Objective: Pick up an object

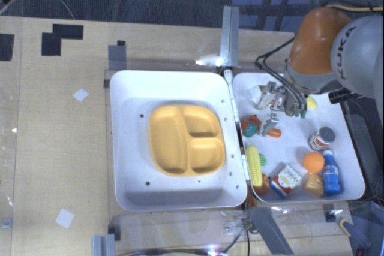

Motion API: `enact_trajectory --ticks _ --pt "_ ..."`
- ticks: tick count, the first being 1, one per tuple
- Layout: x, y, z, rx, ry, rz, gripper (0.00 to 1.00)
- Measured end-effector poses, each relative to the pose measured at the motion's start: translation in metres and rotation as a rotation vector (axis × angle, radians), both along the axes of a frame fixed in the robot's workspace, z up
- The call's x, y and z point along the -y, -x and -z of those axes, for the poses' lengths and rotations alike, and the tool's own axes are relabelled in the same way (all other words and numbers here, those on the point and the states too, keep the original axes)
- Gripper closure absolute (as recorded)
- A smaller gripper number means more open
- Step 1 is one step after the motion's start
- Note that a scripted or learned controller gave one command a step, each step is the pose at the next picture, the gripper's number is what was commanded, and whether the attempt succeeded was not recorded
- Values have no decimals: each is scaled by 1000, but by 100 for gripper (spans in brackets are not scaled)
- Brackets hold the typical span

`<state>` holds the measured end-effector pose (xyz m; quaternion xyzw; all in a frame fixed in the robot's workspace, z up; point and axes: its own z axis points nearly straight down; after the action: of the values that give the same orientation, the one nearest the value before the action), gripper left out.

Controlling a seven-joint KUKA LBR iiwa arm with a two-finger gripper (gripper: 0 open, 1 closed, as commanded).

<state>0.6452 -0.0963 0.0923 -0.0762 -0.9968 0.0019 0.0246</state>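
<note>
Objects for picking sit in the right bin [354, 153], lower right of frame: 1 corn cob [254, 166], 1 orange ball [313, 162], 1 blue bottle [331, 174], 1 small can [322, 138], 1 carton [288, 178], labels unreadable. "KUKA" shows on the arm [342, 51], upper right. Gripper [275, 110] hangs low over the bin's upper part, fingers apparently spread, nothing between them. Left bin [123, 147] holds 1 yellow 3-compartment tray [185, 138].

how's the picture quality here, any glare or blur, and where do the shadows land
Camera view: glare on the metal post between the bins and at the bottom edge; soft shadow inside the left bin beside the yellow tray; the small toys in the right bin look soft; the gripper is slightly blurred.
</note>
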Motion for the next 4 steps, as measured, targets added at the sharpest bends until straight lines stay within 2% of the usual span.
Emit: enact_trajectory --ticks 1,2,3,4 --pt "25 0 1 -15 1 326 0" --pt "34 16 3 49 3 56 0" --pt "49 1 -9 -2 16 586 0" --pt "38 0 2 -6 41 496 0"
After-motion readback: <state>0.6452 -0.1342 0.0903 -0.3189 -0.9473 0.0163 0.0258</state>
